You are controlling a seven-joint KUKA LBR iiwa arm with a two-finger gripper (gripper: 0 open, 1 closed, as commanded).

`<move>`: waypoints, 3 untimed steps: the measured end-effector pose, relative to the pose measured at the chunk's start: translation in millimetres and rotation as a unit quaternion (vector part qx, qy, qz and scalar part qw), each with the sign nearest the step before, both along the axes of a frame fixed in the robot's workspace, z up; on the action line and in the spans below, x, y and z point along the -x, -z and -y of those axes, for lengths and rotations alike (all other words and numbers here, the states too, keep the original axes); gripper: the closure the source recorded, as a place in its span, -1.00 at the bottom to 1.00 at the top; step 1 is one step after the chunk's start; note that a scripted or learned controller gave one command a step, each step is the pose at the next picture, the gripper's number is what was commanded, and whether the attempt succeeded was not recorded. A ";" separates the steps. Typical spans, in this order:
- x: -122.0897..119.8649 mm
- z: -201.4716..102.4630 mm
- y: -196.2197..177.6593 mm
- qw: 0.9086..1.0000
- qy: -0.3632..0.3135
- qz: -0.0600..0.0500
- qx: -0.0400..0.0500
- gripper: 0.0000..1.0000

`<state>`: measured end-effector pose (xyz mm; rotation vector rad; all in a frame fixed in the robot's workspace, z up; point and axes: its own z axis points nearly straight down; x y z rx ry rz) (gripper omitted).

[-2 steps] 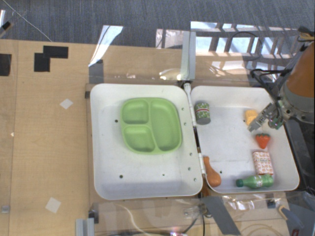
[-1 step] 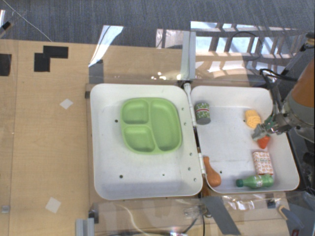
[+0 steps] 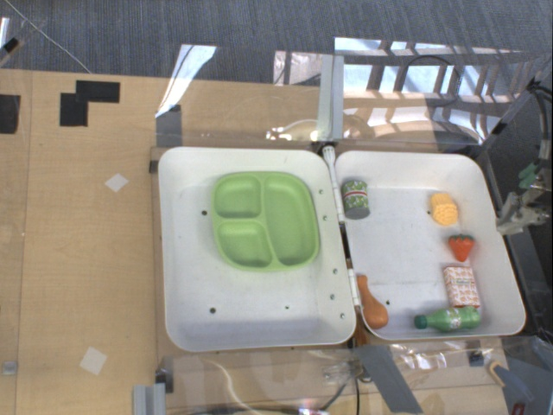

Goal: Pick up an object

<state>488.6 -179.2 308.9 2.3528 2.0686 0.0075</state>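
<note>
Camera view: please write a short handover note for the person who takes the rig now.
Gripper: at the right bin's right edge, fingers unclear, nothing seen held.
Right bin: can, yellow corn, strawberry, small carton, green bottle, orange drumstick-like piece.
Left bin: green divided plate.
Done: no pick yet. Left: grasp and lift one object.

Can, corn, strawberry, carton, green bottle, perhaps a drumstick, scattered in right bin.
</note>
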 end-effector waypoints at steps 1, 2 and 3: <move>0.4 -15.3 40.7 0.990 0.139 -0.003 -0.002 1.00; -1.4 -15.6 28.9 0.991 0.133 -0.001 -0.002 1.00; -3.0 -16.2 18.3 0.992 0.128 0.001 -0.001 1.00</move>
